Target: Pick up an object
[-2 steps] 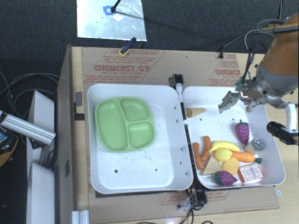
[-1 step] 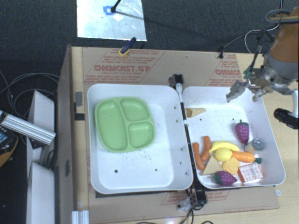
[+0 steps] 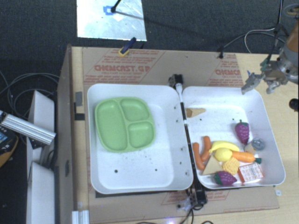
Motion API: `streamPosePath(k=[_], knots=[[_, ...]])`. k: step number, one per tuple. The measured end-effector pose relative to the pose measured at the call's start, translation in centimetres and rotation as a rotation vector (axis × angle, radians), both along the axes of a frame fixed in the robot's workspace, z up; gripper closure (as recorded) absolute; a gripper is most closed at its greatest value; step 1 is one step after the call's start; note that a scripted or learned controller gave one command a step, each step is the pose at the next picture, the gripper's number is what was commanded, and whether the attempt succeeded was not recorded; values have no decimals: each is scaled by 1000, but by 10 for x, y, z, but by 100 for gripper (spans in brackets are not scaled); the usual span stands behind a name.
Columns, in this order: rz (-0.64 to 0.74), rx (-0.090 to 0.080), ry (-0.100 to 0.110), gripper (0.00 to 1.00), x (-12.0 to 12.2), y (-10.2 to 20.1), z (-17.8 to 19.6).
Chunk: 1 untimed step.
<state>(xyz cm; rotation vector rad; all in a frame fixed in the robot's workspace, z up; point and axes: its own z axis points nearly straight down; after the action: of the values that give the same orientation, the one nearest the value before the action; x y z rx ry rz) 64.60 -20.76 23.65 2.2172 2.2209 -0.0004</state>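
I'm seeing the gripper [image 3: 259, 82] hovering spread and empty above the right bin's [image 3: 219, 107] far corner, 2 fingers [image 3: 249, 83] splayed.

My gripper [image 3: 260, 83] hangs over the right bin's [image 3: 219, 101] far right corner, fingers spread. Below me the bin's far half lies open, just a cracker [image 3: 195, 111] near the divider [image 3: 183, 113]. The near half is crowded: grapes [image 3: 242, 131], banana [image 3: 223, 146], carrot [image 3: 243, 156], sausages [image 3: 202, 153], touching or nearly so. In the left bin [image 3: 121, 176], a green tray [image 3: 124, 124] takes the middle, with bare floor around it.
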Motion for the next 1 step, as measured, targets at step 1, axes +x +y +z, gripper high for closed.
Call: streamPosePath(k=[1], knots=[[1,3,3,0,-61,43,-81]])
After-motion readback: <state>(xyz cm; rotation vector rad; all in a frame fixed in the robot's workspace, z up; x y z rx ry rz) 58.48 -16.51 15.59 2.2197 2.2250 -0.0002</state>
